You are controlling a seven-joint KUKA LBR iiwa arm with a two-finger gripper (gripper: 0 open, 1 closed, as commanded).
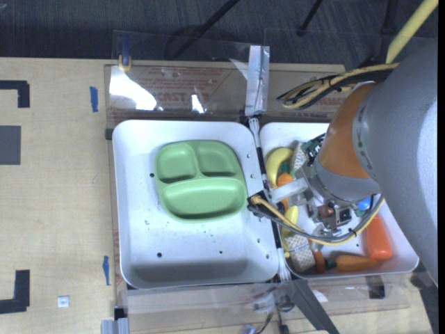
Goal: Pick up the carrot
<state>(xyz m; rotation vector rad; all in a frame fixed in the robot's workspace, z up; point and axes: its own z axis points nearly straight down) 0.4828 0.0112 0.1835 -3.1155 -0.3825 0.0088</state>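
So the carrot [356, 261] sits just below your gripper [327, 214].
It lies sideways along the near wall; can't tell whether your jaws are released or clenched.

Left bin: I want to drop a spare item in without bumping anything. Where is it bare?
The left bin has bare floor in front of the green divided plate and along its left wall. The right bin is crowded: arm, cables, banana and carrot.

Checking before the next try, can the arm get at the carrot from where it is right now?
Probably yes: the carrot lies uncovered along the right bin's front edge, with the arm already above that bin, though neighbouring items crowd it.
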